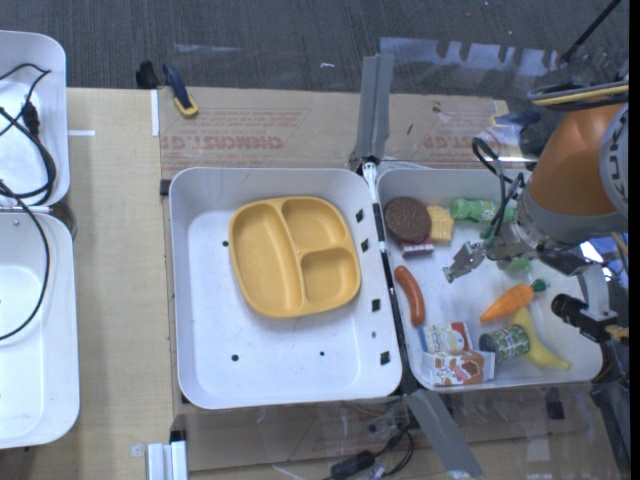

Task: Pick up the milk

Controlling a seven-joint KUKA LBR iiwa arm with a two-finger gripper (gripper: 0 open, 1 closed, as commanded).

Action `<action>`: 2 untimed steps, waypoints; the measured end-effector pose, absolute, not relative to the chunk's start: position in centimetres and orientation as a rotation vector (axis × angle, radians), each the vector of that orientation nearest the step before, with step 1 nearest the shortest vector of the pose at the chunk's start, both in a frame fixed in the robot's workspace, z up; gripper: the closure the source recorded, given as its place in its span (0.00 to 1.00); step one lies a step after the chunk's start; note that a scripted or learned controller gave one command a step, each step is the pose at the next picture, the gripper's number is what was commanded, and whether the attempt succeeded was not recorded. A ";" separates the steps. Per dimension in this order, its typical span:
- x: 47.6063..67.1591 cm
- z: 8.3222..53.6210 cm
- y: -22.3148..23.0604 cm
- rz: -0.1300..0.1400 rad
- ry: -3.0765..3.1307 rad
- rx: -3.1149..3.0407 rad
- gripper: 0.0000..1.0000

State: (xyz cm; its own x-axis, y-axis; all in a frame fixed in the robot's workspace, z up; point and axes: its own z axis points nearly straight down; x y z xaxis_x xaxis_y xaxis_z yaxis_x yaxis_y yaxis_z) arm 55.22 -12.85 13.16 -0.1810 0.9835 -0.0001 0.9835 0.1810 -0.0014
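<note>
The milk [455,354] is a small white carton with red and orange print, lying on its side at the front of the right bin [590,373]. My gripper [464,262] hangs over the middle of that bin, behind the carton and apart from it, with nothing visibly in it. The orange and grey wrist [575,173] comes in from the right and hides the bin's back right corner.
Around the milk lie a red sausage [409,294], a carrot [507,303], a green can [505,342] and a banana [541,347]. A brown disc [407,219], a yellow piece [439,223] and a green toy [470,209] lie at the back. A yellow divided plate [295,255] sits in the left bin [200,368].
</note>
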 end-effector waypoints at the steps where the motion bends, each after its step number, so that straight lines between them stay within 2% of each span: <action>1: 48.3 9.6 -10.7 -0.004 -2.551 -1.839 0.00; 2: 53.5 21.5 -12.1 0.003 -2.317 -2.122 0.00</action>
State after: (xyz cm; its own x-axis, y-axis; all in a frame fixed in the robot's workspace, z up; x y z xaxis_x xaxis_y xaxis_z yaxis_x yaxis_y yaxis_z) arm 53.45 -12.10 21.47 -0.0875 0.9962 -0.0018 0.9962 0.0875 -0.0014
